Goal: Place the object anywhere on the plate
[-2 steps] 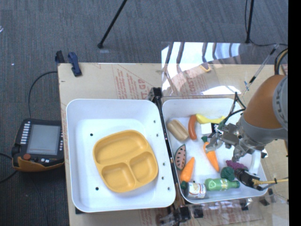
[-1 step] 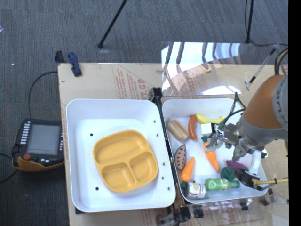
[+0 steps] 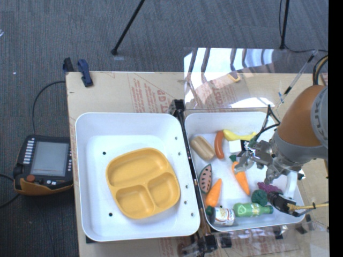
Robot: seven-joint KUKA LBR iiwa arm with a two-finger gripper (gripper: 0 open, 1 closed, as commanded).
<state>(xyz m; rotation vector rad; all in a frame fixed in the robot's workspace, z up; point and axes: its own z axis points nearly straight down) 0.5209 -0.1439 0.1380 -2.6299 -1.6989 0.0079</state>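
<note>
Yellow-orange plastic makes up the plate (image 3: 142,189), a rounded tray split into three compartments, one long section on its far side and two smaller ones on its near side. It lies tilted a little in the middle of the left bin (image 3: 91,133), with white floor showing all round it.

White too is the right bin (image 3: 225,115), just beside the left one, and it carries all the toy food. Two carrots are there: one (image 3: 214,192) near the bin's left wall, and another (image 3: 242,180) further right, its top just below the gripper (image 3: 247,158). A watermelon slice (image 3: 205,178) lies beside the first carrot. Further off are a bread roll (image 3: 202,147), a red sausage (image 3: 219,144) touching it, and a yellow banana (image 3: 239,135). Along the near wall lie a small jar (image 3: 224,216) and a green bottle (image 3: 252,210) on its side. A dark green vegetable (image 3: 259,196) and a purple piece (image 3: 268,187) sit close together towards the right.

The arm (image 3: 303,127) reaches in from the right, its orange band above the bin's right half. The gripper hangs low over the second carrot; whether it is wide or narrow, I cannot tell, nor whether it touches anything.

On the brown counter (image 3: 128,90) a blue clamp (image 3: 84,72) sits at the far left corner. One handheld control pendant (image 3: 45,162) lies on the grey carpet to the left.
</note>
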